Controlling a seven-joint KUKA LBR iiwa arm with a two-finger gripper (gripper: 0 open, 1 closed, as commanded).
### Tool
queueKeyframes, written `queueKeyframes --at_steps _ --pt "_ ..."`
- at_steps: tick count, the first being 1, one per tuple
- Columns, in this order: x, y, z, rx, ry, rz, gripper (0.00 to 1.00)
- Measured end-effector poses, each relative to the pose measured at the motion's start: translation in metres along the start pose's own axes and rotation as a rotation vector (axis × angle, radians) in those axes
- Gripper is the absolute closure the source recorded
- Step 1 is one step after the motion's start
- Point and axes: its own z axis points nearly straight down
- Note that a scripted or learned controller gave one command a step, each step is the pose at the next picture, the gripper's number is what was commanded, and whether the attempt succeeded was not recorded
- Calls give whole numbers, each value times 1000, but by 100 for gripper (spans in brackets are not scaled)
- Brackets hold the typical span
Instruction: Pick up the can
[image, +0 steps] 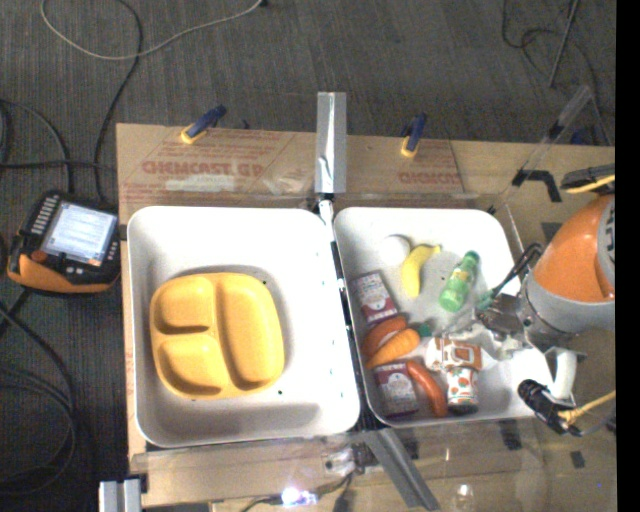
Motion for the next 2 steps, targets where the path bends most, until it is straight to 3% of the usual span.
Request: queueKeyframes --at_steps 1,2 --pt "0 0 -5 6 1 0 100" --pt "0 0 -5 6 1 0 0"
